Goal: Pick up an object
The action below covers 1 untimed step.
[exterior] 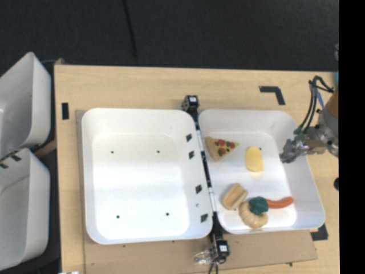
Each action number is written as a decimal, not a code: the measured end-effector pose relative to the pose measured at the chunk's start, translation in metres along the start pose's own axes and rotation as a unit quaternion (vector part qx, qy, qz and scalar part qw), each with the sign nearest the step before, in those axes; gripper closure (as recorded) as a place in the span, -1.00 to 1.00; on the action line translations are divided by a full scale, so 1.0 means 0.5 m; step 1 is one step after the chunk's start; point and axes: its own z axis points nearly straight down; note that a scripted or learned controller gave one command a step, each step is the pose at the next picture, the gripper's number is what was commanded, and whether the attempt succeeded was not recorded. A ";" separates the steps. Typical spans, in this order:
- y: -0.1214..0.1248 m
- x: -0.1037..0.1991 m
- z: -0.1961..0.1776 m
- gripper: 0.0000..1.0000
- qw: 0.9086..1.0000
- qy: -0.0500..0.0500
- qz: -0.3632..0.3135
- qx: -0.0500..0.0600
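Over at the right-hand shallow white bin (296,178), the grey two-finger gripper (289,151) hangs above the right wall; its state I cannot tell. Nearest lies the yellow oval plastic piece (254,159), left of it, apart, on the bin floor.

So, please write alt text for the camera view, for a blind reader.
The gripper hovers at the right bin's right edge. The bin holds a toy pizza slice, yellow piece, bread roll, croissant and orange carrot.
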 end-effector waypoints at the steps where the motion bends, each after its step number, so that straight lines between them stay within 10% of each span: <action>1: -0.066 -0.075 0.092 1.00 1.000 0.001 0.003 0.007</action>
